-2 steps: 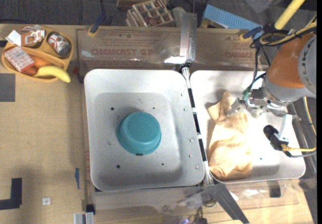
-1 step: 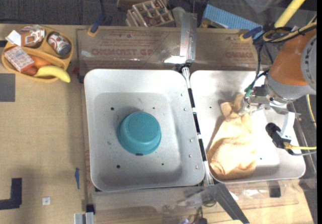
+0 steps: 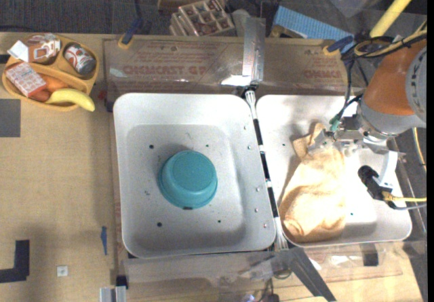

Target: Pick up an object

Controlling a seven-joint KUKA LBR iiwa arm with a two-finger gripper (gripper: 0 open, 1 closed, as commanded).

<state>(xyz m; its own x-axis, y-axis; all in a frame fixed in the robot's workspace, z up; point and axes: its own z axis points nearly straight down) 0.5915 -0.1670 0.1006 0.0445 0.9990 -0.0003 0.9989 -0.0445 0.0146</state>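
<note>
**One cloth, bunched against the right bin's left wall**

One tan cloth (image 3: 315,192) lies crumpled in the right bin (image 3: 393,226), its upper corner rising toward the gripper (image 3: 337,136); whether that is apart or together I cannot tell. A firm pinch on that raised fold looks best. Right of the cloth the floor is bare, leaving room. The teal bowl (image 3: 189,178) sits well apart in the left bin (image 3: 135,117).
</note>
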